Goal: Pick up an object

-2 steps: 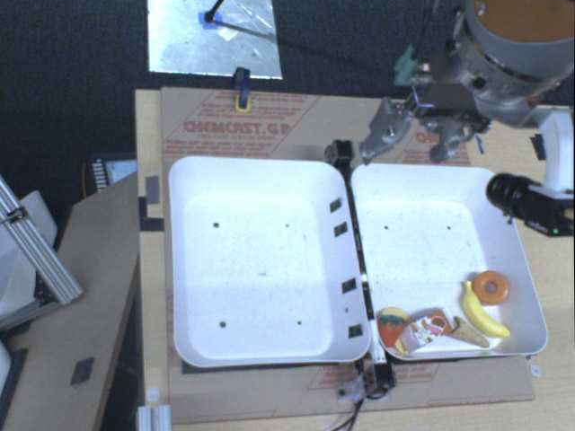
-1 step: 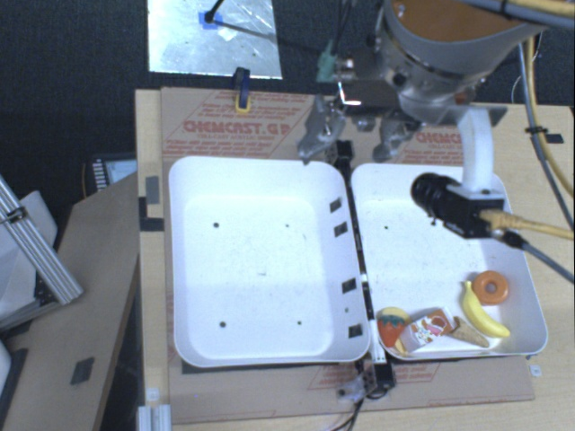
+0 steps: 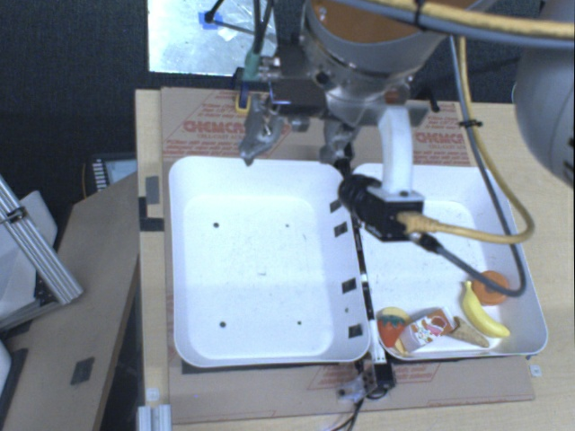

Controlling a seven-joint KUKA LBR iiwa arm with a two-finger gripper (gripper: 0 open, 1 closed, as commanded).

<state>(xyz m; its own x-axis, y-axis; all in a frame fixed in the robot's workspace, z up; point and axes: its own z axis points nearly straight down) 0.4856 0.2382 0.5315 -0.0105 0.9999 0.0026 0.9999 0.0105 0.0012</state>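
Note:
Several small objects lie along the front of the right bin (image 3: 530,317): a yellow banana (image 3: 484,312), an orange round piece (image 3: 493,285) behind it, a red-orange round fruit (image 3: 392,325), a red and white packet (image 3: 426,329) and a brown cone-shaped piece (image 3: 468,332). My gripper (image 3: 296,145) hangs over the back rim of the left bin (image 3: 202,330), far from those objects. It is open: one finger (image 3: 258,138) stands to the left and the other (image 3: 336,149) to the right, with nothing between them.
A black block (image 3: 382,210) with a yellow cable (image 3: 467,232) hangs from the wrist above the divider between the bins. The arm's body covers the back of the right bin. Aluminium rails (image 3: 36,254) stand off the bench to the left.

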